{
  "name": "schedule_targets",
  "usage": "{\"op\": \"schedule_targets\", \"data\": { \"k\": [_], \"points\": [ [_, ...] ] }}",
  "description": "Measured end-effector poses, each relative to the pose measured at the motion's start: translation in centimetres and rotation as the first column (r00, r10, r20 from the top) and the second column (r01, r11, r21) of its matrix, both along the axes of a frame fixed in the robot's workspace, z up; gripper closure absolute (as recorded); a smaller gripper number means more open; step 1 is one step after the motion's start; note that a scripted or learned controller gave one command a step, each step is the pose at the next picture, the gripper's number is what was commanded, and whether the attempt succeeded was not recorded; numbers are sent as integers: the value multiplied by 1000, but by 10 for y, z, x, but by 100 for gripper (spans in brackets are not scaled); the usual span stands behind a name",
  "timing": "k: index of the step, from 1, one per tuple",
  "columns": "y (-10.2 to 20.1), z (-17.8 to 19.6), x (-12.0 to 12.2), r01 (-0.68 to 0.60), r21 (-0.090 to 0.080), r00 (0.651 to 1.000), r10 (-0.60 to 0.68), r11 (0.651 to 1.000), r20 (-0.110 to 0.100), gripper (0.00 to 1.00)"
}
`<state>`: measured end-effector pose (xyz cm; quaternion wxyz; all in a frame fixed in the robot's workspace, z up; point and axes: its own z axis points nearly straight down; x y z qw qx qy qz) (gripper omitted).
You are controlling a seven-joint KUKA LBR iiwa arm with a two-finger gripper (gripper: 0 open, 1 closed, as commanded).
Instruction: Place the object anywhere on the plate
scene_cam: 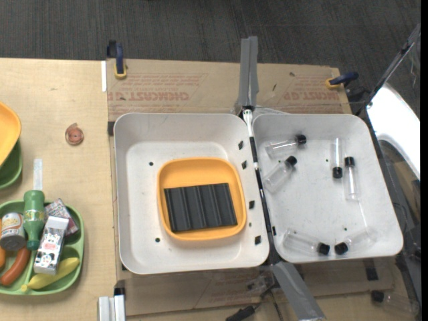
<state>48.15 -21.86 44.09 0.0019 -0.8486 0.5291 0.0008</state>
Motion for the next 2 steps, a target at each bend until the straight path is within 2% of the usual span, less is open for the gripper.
{"op": "schedule_targets", "data": {
  "k": [1,2],
  "points": [
    [7,0,-2,-90,1,996,90,996,-1,0],
    [7,0,-2,-507,-1,862,507,862,3,0]
  ]
}}
